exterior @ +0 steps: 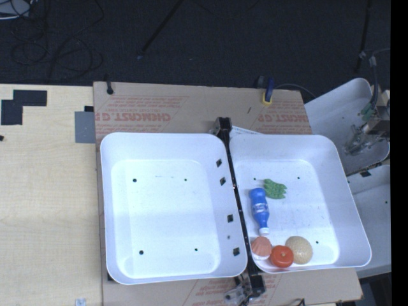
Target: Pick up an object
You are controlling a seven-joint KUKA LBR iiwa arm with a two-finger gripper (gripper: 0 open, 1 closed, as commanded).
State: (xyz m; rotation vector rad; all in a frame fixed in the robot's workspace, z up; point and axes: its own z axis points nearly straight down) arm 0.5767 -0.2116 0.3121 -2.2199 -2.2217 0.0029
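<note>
1. Two shallow white bins sit side by side on a cardboard sheet. The left bin point(166, 209) carries nothing I can make out; the right bin point(331, 171) carries every candidate for the pick.

2. The objects crowd the right bin's near-left corner, probably because they have slid or been dropped against the wall by the divider. A blue bottle point(258, 208) with a white cap lies on its side, just beside the left wall, its cap pointing toward the near edge.

3. A small green toy point(275, 188) rests near the bottle's far end, slightly toward the bin's middle; whether the two touch is hard to tell.

4. Along the near edge sit three rounded pieces in a row: a pinkish round object point(261, 247) closest to the left wall, a red tomato-like ball point(282, 255) beside it, and a tan, bun-like ball point(299, 249) on the other side. They look to be touching one another.

5. The arm's end point(366, 132) appears beyond the right bin's far-right corner, outside the bin and well apart from the objects. It is too small and cluttered there to make out the pincer, so I cannot tell whether it is released or clenched.

6. Judged from this, the pick has not begun. The green toy stands freest; the near-edge cluster leaves little room beside the wall.
</note>
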